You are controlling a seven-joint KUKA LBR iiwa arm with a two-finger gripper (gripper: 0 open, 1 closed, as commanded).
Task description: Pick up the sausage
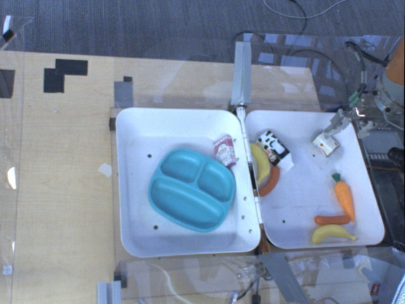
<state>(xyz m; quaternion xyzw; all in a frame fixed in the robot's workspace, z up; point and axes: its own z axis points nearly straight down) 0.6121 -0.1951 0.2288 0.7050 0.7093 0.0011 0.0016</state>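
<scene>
On the far left, the pale wooden table (57,170) carries a few black tape marks near the upper left of the frame. Next comes the left bin (136,227), and in it a blue divided plate (192,189) lies flat, a little right of the bin's middle. Just above the plate's upper right corner, a small red packet (224,151) sits close to the bin's right wall.

Across the divider, the right bin (297,233) holds the rest. A yellow banana (258,161) lies against its left wall, with a black-and-white cow-patterned carton (274,148) touching it on the right. The sausage (269,182), reddish brown and slightly curved, rests just below the carton and beside the banana's lower end, in the left part of this bin, near the divider.

Further right, a carrot (344,197) points up and down near the bin's right wall. Below it lie a short red-orange piece (332,220) and a second banana (332,234), close to the lower right corner.

The hand (326,144) hangs in the upper right part of the right bin, reaching in from the grey arm (386,100) at the frame's right edge. It stands well apart from the sausage, which lies down and to the left of it, with the carton between them. I cannot tell from here whether the hand is released or clenched, and the sausage lies free on the bin floor
</scene>
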